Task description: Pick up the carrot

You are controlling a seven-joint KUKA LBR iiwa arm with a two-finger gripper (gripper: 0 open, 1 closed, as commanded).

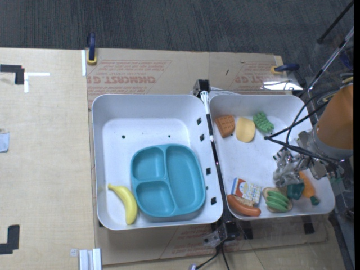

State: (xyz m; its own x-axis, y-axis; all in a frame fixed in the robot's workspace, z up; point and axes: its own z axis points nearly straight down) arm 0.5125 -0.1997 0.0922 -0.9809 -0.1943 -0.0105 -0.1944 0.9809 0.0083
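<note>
The arm (pixel 336 125) is reaching in over the right bin (pixel 253 156), and its pincer (pixel 288 170) is hanging low above that bin's right-hand part. The carrot (pixel 307 185) is lying just beside the pincer, on the side nearer the bin's right wall, with a dark green leafy end (pixel 296 192) touching it. Metal parts and cables are crowding the tip, so it is not possible to tell how wide the pincer is standing or whether anything is between its tips; nothing is plainly being held.

Judging from this, the step in hand is lining up over the carrot before closing. The pincer is looking a little off, sitting toward the bin's middle, not squarely over the orange body. Doing this well probably means shifting toward the right wall first, then coming down with the tips straddling the carrot across its narrow width, not along its length.

Neighbours are pressing close: a green pod-like vegetable (pixel 277 200) is lying just beside the carrot, and a sausage (pixel 243 206) and a small carton (pixel 246 189) are lying further toward the bin's centre. A sloppy descent is likely to catch the green piece instead. The bin wall is also near, so the outer tip is needing room there.

The left bin (pixel 112 122), holding a blue tray (pixel 167 180) and a banana (pixel 126 202), is playing no part.
</note>
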